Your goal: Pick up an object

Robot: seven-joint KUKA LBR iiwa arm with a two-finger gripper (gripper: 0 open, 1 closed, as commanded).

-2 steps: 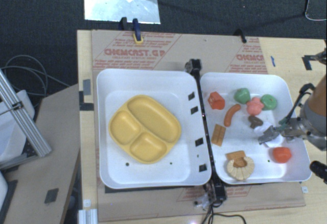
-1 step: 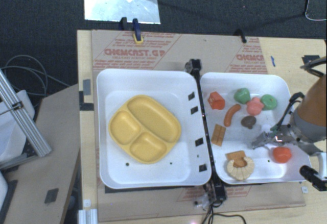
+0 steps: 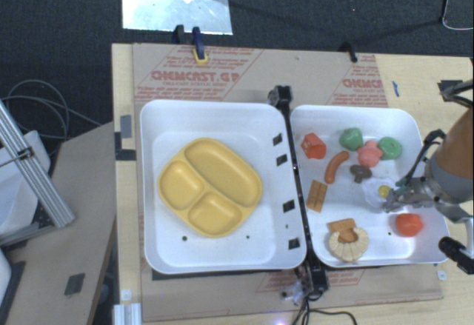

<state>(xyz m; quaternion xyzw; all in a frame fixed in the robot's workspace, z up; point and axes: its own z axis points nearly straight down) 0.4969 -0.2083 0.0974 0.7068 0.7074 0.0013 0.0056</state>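
Cardboard-lined bench (image 3: 222, 72), two white bins (image 3: 215, 120), dark floor; jaws (image 3: 391, 201) state indiscernible.

Bench (image 3: 126, 242) with two white bins (image 3: 159, 242) side by side.

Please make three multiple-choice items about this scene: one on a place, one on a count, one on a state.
1. Where does the yellow three-compartment plastic plate lie?
A. left white bin
B. right white bin
C. bare bench

2. How many round green toy foods lie in the right bin?
A. none
B. two
C. four

3. The orange-red round toy is
A. inside the yellow plate
B. resting on the bin floor
C. outside both bins

Answers: 1 A, the plate sits within the left bin's walls. 2 B, two green pieces sit near the far wall. 3 B, it lies on the white floor below the gripper.
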